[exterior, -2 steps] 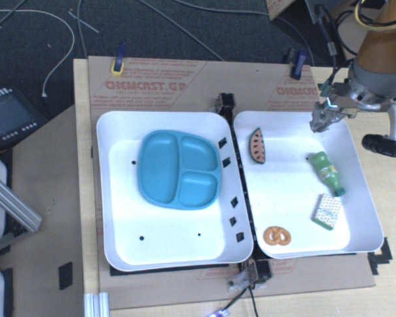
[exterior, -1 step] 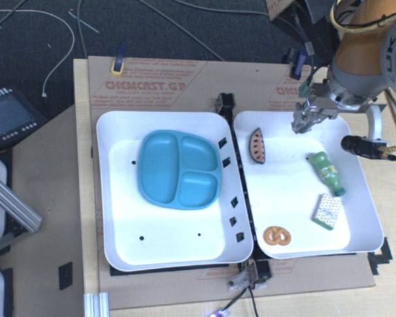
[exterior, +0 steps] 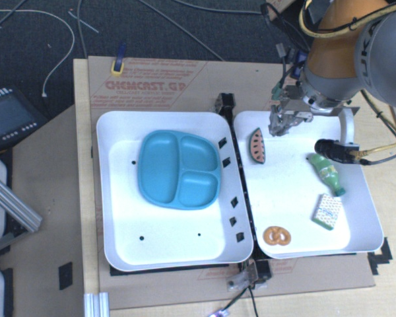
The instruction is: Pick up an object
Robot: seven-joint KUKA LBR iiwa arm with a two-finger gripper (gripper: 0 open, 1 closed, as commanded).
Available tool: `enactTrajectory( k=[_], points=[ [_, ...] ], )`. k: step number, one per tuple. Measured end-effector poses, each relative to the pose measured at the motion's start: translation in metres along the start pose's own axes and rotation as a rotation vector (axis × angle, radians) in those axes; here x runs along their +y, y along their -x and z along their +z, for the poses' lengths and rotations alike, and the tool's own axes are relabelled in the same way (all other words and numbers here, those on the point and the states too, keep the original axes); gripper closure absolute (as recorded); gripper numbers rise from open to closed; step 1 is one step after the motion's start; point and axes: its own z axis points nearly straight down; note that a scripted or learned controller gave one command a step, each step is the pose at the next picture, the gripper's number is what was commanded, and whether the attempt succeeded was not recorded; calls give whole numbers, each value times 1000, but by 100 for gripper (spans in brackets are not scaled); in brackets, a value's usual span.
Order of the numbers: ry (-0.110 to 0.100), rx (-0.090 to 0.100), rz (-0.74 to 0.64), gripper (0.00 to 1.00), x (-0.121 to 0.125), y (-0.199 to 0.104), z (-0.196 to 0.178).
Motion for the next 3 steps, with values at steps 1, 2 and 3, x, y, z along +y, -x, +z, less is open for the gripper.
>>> enactTrajectory(
  k=[1,2,3],
  points=[
    [-2,-1,2,100,-17,-47,7],
    [-2,-1,0,100,-34,-98,12],
    [-1,-1,2,100,-55,-142,-5]
  ],
)
